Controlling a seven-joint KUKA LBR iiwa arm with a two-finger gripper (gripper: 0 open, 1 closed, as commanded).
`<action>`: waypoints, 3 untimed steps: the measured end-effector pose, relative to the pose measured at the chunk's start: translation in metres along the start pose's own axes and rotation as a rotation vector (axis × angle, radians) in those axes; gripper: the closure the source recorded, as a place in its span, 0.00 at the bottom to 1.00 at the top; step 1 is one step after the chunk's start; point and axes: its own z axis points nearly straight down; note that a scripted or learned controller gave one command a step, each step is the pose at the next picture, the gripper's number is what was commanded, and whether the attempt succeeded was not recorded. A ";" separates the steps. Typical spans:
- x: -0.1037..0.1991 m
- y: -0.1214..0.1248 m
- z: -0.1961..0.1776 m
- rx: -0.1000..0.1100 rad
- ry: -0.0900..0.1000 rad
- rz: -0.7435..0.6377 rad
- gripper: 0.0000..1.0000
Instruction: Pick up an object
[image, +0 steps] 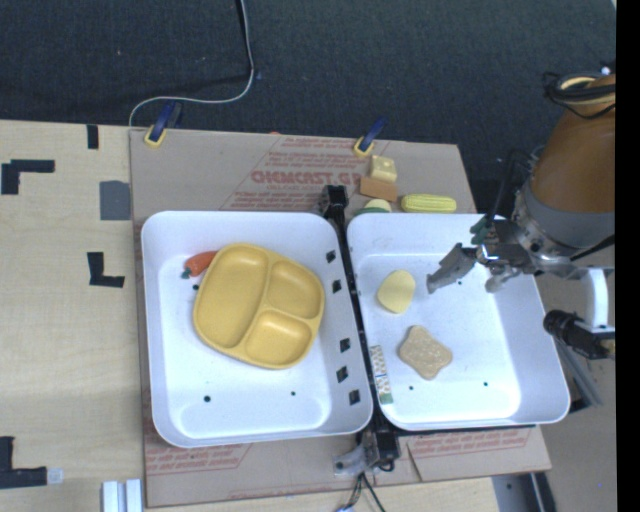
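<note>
In the right bin (500, 400) lie a pale yellow rounded piece (396, 291) and, nearer the front, a tan bread-like piece (425, 353). My gripper (472, 274) hangs over the right bin's upper right part, its two dark fingers spread apart and nothing between them. One fingertip (440, 280) points toward the yellow piece, a short gap to its right. The grey arm with its orange band (580, 150) comes in from the right.
The left bin (170, 390) holds a yellow divided plate (258, 305) and an orange piece (199, 263) peeking out at the plate's upper left. Behind the bins on the cardboard sit a brown block (379, 180), a corn cob (428, 204) and a small greenish piece (376, 206).
</note>
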 end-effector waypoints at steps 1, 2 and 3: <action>-0.029 0.013 0.124 0.012 0.001 0.004 0.00; -0.004 0.064 0.196 -0.004 -0.003 -0.001 0.00; -0.001 -0.011 0.193 -0.003 -0.001 0.003 0.00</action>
